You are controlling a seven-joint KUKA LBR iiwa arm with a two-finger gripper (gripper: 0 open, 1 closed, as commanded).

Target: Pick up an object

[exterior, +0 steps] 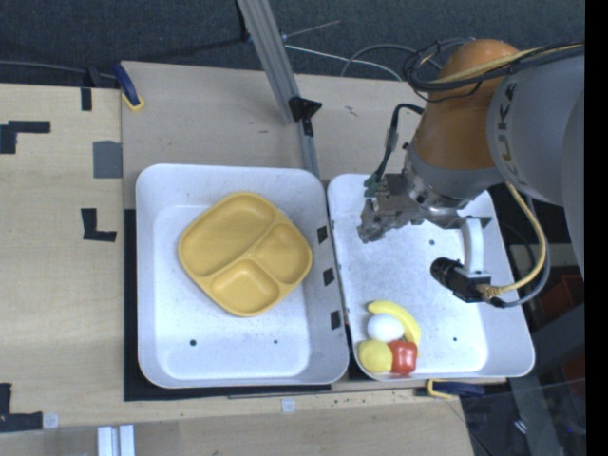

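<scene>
My gripper: it hangs over the upper left part of the right bin, close to the wall shared with the left bin; I cannot tell how it is set, and I see nothing in it.
My arm: it reaches in from the right, the orange band above the wrist.
Objects to pick: a banana, a white egg-like ball, a yellow round fruit and a red piece, huddled touching at the near left corner of the right bin, well apart from my gripper.
Left bin: it holds a yellow divided plate, lying flat.
</scene>
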